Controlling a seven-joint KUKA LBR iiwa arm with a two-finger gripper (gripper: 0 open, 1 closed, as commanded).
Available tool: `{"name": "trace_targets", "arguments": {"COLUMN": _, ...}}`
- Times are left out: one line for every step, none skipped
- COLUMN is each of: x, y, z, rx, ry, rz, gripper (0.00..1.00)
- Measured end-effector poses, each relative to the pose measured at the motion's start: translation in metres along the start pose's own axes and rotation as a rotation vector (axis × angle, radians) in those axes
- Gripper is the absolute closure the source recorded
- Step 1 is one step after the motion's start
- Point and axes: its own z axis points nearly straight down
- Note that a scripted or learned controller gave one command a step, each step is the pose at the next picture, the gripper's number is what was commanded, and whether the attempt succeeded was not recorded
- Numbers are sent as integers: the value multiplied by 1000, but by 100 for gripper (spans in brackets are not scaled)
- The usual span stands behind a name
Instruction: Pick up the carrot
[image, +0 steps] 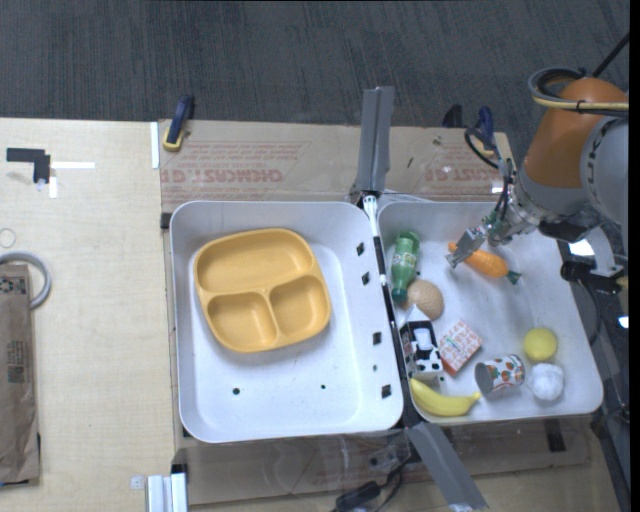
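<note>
Gripper (466, 250): low in the right bin's upper part, at the carrot's left end; whether it is spread or closed cannot be told at this size.
Carrot (487, 264): orange, lying on the bin floor, green tip pointing right; touching or just beside the gripper, contact unclear.
Arm (560, 150): grey with orange band, reaching in from the right.
Neighbours: green bottle (403, 262) and tan egg-shaped item (426, 298) to the left, apart from the carrot.
Right bin (580, 320): also bears banana (443, 401), yellow ball (540, 344), white ball (547, 381).
Left bin (270, 410): holds yellow divided plate (262, 289).
Progress: approach looks done; a grasp is not confirmed, lift remains.
</note>
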Motion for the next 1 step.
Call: {"name": "trace_targets", "arguments": {"x": -1, "y": 1, "z": -9, "rx": -1, "ry": -2, "rz": -1, "gripper": 100}}
